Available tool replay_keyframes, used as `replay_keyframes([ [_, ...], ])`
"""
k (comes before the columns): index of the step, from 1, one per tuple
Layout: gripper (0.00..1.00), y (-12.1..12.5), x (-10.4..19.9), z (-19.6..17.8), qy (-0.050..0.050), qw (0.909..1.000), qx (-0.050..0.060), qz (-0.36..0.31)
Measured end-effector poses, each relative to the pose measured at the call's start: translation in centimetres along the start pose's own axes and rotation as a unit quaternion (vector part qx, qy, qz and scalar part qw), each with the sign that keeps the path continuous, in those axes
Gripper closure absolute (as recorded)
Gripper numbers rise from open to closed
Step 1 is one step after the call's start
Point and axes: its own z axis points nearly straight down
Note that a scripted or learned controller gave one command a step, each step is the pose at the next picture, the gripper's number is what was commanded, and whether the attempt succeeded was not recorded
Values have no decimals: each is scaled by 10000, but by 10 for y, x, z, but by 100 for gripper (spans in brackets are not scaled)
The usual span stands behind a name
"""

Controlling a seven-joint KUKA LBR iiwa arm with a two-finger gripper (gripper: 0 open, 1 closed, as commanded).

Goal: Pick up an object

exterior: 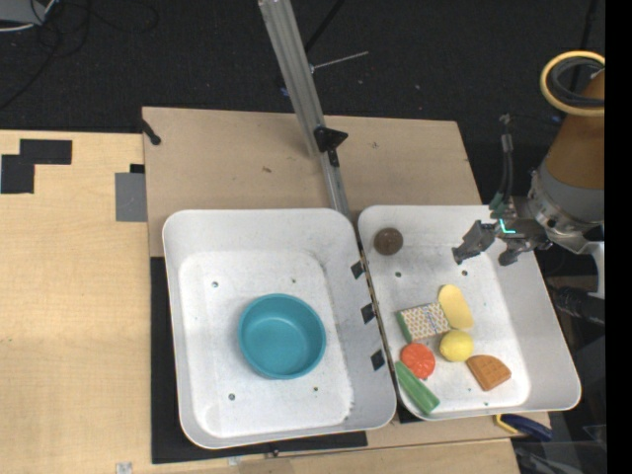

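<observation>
reaching in from the right, the grey arm with its orange band [576, 151] hangs over the far right corner of the right bin [538, 294], wrist turned so the gripper [492, 247] points leftward and down toward the bin floor. its two dark fingers [472, 243] stand spread apart with nothing between them, above bare white floor. the objects to pick lie in the same bin: a small brown round ball [388, 241] near the far left corner, well apart from the claw, and a cluster toward the near side, made up of a yellow oblong piece [455, 306], a yellow ball [455, 346] just beside it, a checkered block [424, 319], a red tomato-like ball [418, 360], a green stick [417, 388] along the near left wall, and a brown wedge [488, 371]. the left bin [197, 245] holds a teal bowl [282, 336], upright.
</observation>
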Motion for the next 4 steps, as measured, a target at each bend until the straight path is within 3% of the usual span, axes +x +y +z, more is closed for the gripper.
replay_keyframes([
  [1, 0, 0, 0, 0, 0, 10000, 0, 0],
  [4, 0, 3, 5, 157, -5, 10000, -2, -1],
])
